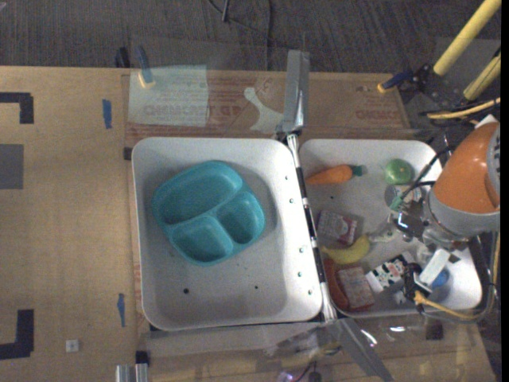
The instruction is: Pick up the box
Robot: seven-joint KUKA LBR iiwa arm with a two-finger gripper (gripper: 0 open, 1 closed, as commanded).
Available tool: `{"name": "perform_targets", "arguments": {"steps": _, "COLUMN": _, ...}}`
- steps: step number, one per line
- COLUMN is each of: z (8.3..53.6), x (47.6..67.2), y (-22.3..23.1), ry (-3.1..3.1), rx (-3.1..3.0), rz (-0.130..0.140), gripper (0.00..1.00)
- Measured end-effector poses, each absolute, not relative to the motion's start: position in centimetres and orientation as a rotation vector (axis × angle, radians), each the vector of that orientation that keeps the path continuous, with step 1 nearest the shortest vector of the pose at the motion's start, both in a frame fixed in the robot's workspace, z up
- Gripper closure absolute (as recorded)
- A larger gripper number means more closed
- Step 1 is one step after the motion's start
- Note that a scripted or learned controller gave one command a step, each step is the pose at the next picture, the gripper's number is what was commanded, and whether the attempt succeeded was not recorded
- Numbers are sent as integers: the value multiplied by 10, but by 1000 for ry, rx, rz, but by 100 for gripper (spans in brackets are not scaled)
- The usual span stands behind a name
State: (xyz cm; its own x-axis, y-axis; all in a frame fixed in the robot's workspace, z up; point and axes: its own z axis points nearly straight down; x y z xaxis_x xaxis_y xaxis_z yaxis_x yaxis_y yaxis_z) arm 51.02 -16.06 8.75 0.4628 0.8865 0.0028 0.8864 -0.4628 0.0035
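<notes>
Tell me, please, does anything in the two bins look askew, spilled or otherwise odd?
Nothing looks spilled or damaged. The teal divided plate lies at a slant in the left bin. In the right bin, the carrot, banana and small boxes are jumbled close together by the arm.

Two white bins (151, 237) are looking like smooth plastic, the teal divided plate (208, 212) glossy plastic. The bench (64, 237) is showing matt wood; the box (355, 286) is looking like printed card.

We see a divided plate (208, 211) in the left bin (151, 293); right bin (362, 151) holds carrot (335, 174), banana (348, 250), boxes (338, 228) between them.
</notes>
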Motion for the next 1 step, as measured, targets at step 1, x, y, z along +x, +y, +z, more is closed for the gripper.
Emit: {"name": "perform_targets", "arguments": {"steps": 1, "z": 88, "x": 595, "y": -106, "ry": 1582, "rx": 2710, "rz": 9, "gripper": 0}}
